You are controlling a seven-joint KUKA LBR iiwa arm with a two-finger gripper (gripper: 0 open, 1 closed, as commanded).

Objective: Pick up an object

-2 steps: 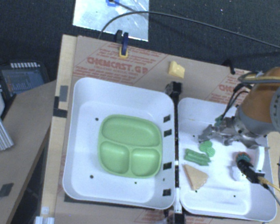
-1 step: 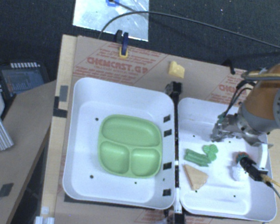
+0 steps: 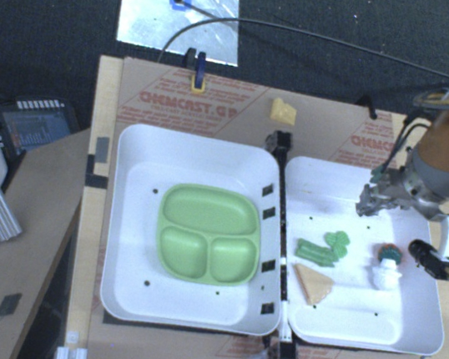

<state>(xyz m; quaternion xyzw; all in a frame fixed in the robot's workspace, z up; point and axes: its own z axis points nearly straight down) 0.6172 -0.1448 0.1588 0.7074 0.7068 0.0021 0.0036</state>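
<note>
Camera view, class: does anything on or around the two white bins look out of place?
Yes: a small yellow wedge-shaped piece lies on the brown board behind the bins, outside both, while the other small items sit inside the right white bin.

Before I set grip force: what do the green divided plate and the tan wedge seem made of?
Green plate: likely moulded plastic, matte, judging by its uniform colour and soft rounded dividers. Tan wedge: possibly plastic or foam toy food; flat, dull surface with a slightly darker edge. Too small to be sure.
</note>
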